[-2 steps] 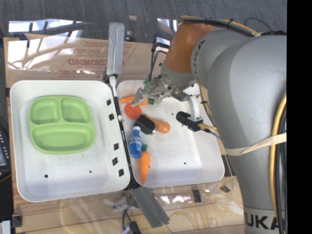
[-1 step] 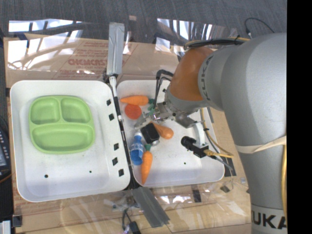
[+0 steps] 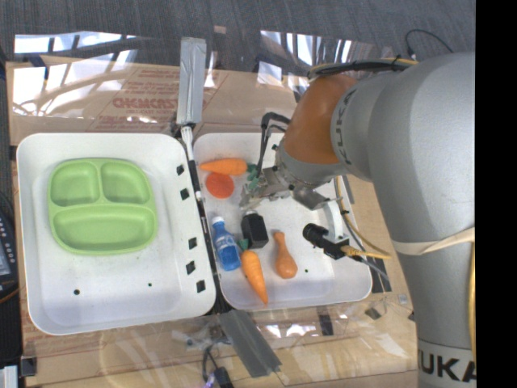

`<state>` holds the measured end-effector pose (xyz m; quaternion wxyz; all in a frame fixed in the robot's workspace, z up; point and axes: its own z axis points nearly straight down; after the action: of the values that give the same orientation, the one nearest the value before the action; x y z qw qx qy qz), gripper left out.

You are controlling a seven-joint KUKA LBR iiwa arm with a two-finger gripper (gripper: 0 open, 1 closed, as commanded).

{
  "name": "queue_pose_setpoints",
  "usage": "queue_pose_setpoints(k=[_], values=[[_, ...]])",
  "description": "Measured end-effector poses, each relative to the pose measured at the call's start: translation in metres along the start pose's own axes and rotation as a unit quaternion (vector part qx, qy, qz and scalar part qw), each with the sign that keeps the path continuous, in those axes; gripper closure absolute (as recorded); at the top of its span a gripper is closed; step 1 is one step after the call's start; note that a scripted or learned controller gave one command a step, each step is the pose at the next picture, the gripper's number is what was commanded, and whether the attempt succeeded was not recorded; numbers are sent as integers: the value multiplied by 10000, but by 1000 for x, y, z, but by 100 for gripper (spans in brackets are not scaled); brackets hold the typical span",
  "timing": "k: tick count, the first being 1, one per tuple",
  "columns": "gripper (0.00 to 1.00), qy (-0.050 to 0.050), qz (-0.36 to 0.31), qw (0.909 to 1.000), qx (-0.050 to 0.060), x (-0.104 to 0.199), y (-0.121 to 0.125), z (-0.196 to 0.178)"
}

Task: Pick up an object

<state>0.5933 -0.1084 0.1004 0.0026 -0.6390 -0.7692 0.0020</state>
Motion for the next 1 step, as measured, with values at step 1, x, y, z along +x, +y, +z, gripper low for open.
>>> queue_pose_setpoints(k=[1], values=[[100, 5, 734, 9973, -8, -19, -8, 9]])
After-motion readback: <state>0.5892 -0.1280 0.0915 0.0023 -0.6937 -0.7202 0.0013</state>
